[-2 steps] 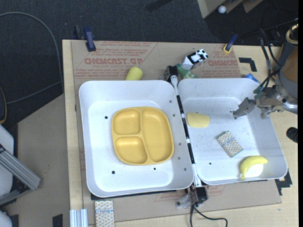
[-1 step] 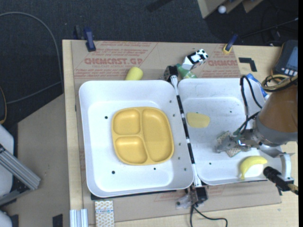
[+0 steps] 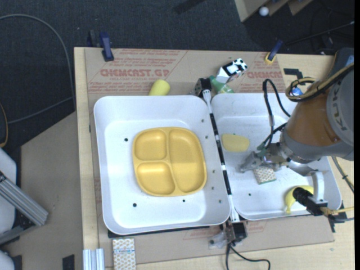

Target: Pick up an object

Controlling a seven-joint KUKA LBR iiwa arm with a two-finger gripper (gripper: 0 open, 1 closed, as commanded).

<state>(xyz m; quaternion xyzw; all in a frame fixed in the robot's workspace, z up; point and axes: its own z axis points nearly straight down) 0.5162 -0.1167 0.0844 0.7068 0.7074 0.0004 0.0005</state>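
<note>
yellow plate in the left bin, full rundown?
The plate is pale yellow, looks like matte plastic, a rounded rectangle with three compartments: two on its far half, one on its near-left, a tall one along the right. It lies flat, right way up, slightly rotated, mid-floor of the left bin. Nothing lies in it or touches it besides the bin floor.

Yellow divided plate lies flat in middle of left bin, three compartments, face up, slightly rotated. Pale yellow oval piece lies flat in right bin, near the divider between the bins, upper-left part of that bin. Small tan speckled square, sponge-like, lies flat mid-bin, just under the gripper, contact unclear. Yellow banana-shaped object with black tip lies at right bin's lower right corner, curved, near the rim. All three right-bin items sit apart from each other.
</note>
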